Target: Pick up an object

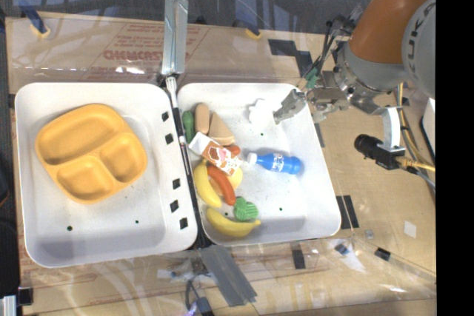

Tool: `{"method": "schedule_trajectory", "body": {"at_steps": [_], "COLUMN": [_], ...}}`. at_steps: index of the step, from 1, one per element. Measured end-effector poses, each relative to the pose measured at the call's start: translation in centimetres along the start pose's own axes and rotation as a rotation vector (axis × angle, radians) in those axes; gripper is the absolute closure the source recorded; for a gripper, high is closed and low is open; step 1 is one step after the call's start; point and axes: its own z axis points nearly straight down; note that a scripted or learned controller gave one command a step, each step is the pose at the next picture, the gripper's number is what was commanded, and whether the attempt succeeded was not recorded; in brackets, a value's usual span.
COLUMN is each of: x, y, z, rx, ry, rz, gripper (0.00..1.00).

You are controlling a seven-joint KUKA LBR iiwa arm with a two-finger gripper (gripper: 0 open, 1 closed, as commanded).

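Observation:
My gripper [284,108] hangs over the back right part of the right bin [315,189], with the grey arm and its orange band reaching in from the right. A small white piece [257,112] lies just left of it. A blue bottle [277,162] lies on its side in the bin's middle, below the gripper and apart from it. Along the bin's left side sits a heap of toy food: a bread piece [217,126], a green item [188,123], a small printed carton [215,152], a red sausage [222,183], two bananas [230,223] and a green lump [246,209].
The left bin [44,233] holds a yellow divided plate [90,152]. A metal bar [175,33] stands at the back where the two bins meet. Black clips line the divider between the bins. Cables and a black fitting [378,150] hang right of the right bin.

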Motion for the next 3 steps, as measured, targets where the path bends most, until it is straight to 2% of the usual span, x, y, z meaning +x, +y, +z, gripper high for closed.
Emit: {"method": "schedule_trajectory", "body": {"at_steps": [1,2,3], "x": [2.7,6.0,7.2], "y": [-4.4,-1.7,6.8], "z": [12.7,18.2,18.3], "rx": [0.009,-0.003,0.003], "ry": [0.003,-0.007,0.0], "rz": [0.094,0.251,0.329], "gripper": [0.0,0.0,0.0]}}
